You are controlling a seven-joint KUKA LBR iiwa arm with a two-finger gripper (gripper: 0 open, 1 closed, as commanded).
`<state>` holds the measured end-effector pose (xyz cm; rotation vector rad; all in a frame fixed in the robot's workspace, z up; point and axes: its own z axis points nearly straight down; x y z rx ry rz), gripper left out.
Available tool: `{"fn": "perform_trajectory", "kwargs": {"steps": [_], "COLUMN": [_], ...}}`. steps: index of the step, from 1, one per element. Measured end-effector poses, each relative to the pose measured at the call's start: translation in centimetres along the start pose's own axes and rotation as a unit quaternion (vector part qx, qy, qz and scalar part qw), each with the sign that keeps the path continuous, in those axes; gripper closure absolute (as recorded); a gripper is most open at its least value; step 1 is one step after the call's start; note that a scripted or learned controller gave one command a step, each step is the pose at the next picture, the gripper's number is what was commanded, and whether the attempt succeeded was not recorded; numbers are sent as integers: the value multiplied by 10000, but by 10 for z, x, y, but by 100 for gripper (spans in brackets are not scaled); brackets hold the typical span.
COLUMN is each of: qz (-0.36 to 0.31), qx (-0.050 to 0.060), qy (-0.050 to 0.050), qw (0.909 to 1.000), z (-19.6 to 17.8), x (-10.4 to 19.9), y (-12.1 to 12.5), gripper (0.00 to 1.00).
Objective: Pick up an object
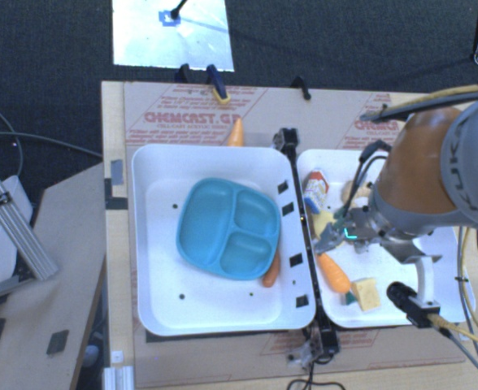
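Nearest you, a yellow block point(367, 293) and one carrot point(333, 272) lie in the right bin point(336, 315). Your arm point(434, 169) bends over them, claw point(334, 236) low above the carrot; its spread is too blurred to tell. The arm hides the bin's far side. Left bin point(166, 307): one blue tray point(228, 227), a second carrot point(270, 273).

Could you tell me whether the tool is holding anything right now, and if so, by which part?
It cannot be told. The tool is low in the right bin, just above the carrot, but nothing is clearly seen in its grip.
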<state>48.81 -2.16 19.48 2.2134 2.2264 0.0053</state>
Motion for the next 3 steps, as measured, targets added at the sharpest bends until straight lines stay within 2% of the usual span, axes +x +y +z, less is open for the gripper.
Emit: {"fn": "perform_trajectory", "kwargs": {"steps": [1,2,3], "qz": [33,48,-28], "qx": [21,-27,-40], "qy": [-8,-6,8], "qw": [10000,10000,10000], "z": [11,111,4], "x": [-21,-67,-8], "y": [1,35,46], "gripper": [0,0,0]}}
